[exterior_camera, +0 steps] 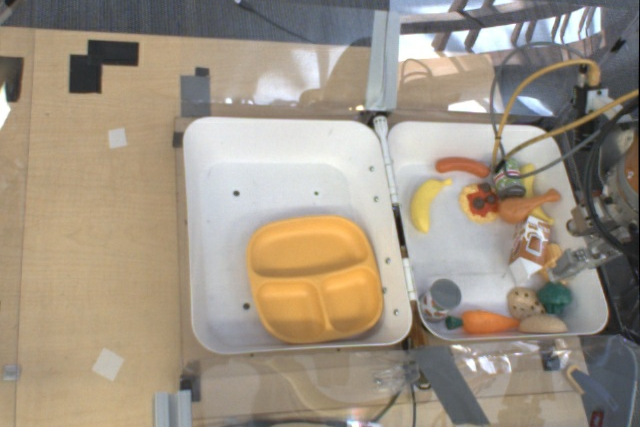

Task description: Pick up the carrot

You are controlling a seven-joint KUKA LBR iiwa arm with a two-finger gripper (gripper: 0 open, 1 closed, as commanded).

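Pale wooden tabletop [90, 245] bearing two white bins; the carrot [490, 322] lies untouched at the right bin's [420, 150] near edge. The gripper [580, 260] hovers just beside it, jaws' state unclear, so picking remains undone

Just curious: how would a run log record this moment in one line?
small orange carrot: front edge, right white bin | claw: beside bin, not on carrot

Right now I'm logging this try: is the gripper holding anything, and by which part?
It cannot be told. The arm sits at the right bin's right side, while the carrot lies apart on the bin floor near the front wall.
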